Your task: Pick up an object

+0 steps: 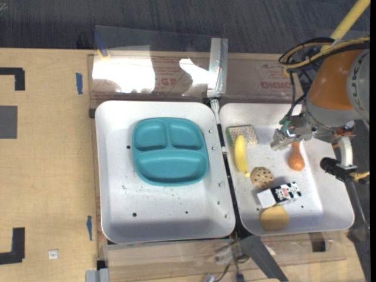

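Observation:
My gripper (286,135) hangs over the upper middle of the right bin (335,216), reaching in from the right under the orange band of the arm (329,87). Just below it and slightly to the right lies an orange carrot (297,156), very close to the gripper's tip. I cannot tell whether they touch. To the left lie a yellow banana (240,153) and a speckled sponge with a green edge (247,134). Lower down sit a brown cookie (262,175), a small white box with black and red print (278,194) and a tan rounded object (274,217).
The left bin (117,216) holds a teal divided plate (170,150). A clear plastic sheet and metal bracket (216,63) stand behind the bins. Cables (305,51) loop above the arm, and a black fitting (338,169) juts over the right bin's right side.

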`<state>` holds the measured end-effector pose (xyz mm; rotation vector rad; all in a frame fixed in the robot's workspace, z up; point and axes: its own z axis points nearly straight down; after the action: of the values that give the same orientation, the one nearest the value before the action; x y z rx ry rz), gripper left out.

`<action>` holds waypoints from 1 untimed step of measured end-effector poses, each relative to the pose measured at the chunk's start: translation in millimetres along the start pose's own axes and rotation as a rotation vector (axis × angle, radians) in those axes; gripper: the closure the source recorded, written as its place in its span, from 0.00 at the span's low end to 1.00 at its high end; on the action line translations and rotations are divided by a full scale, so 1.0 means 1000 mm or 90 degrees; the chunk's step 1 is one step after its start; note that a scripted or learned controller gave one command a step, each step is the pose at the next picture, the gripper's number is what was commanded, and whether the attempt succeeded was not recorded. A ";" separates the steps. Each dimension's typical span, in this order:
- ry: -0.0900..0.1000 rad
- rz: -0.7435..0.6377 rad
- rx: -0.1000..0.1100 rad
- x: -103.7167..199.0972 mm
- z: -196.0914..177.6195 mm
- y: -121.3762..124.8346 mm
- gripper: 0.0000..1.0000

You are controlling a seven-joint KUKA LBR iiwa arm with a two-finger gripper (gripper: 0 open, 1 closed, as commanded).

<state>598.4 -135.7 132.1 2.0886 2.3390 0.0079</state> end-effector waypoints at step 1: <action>0.000 0.002 0.004 -0.001 0.003 -0.002 0.00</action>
<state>596.3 -137.2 129.3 2.0947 2.3396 0.0014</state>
